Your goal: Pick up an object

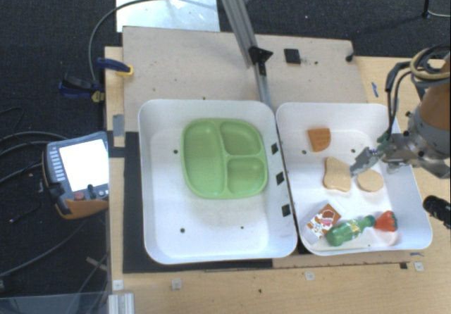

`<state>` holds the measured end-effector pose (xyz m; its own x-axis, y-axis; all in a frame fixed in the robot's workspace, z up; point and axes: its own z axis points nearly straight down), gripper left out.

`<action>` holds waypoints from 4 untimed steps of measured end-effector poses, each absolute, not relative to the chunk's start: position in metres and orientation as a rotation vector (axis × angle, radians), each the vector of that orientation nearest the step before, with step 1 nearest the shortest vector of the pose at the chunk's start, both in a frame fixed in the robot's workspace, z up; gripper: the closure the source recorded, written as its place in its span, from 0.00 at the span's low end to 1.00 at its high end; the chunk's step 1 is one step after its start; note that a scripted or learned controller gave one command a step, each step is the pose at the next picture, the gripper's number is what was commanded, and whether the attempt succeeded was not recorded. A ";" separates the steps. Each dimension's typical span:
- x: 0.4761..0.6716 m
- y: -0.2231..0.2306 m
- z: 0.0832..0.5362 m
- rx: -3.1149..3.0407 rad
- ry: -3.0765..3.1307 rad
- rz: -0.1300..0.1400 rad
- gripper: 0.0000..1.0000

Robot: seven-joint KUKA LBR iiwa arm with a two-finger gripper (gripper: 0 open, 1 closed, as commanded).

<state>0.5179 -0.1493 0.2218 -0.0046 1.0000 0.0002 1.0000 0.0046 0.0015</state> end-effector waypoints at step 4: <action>0.524 -0.147 0.100 2.212 2.218 0.013 1.00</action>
